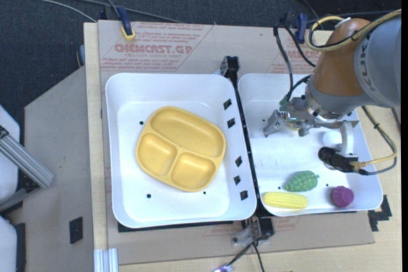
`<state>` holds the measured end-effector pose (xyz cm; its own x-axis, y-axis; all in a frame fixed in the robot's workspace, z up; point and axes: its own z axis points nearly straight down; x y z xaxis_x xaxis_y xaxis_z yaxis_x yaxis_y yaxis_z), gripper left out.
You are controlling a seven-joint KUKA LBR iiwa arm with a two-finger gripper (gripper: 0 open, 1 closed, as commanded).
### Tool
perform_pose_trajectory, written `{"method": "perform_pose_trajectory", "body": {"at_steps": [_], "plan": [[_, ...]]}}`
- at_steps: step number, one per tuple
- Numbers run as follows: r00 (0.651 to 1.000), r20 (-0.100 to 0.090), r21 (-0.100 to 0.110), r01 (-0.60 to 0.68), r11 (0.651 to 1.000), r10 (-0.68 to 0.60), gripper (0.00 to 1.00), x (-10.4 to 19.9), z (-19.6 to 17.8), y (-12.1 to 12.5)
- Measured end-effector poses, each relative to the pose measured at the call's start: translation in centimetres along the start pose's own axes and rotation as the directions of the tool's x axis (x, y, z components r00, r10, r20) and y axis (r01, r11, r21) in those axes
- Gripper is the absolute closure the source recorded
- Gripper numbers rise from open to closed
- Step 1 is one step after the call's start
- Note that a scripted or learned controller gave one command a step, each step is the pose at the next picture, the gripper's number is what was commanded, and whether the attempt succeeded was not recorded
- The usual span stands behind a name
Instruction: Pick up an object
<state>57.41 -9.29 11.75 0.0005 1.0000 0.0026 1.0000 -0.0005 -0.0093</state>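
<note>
The gripper (pixel 275 125) hangs spread and bare near the right bin's (pixel 268 89) left wall, apart from the corn (pixel 285 200), grapes (pixel 301 181) and plum (pixel 342 196) lining its near edge.

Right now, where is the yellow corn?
In the camera view the yellow corn lies at the near edge of the right bin, just below-left of the green grapes, with the purple fruit further right.

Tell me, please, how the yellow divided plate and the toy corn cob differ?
The yellow divided plate lies alone in the left bin and is far larger; the toy corn cob lies in the right bin beside green grapes. The plate is broad, the cob slender. Both are yellow.
</note>
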Motion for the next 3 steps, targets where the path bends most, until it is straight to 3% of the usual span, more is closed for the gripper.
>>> {"method": "perform_pose_trajectory", "body": {"at_steps": [1,2,3], "plan": [[1.0,0.0,-0.002,0.001,1.0,-0.001,0.0,0.1,3.5,-0.1],[1.0,0.001,-0.008,-0.001,1.0,0.001,1.0,0.0,2.1,0.1],[1.0,0.003,-0.014,-0.001,1.0,0.001,1.0,-0.1,-3.4,-0.9]]}}
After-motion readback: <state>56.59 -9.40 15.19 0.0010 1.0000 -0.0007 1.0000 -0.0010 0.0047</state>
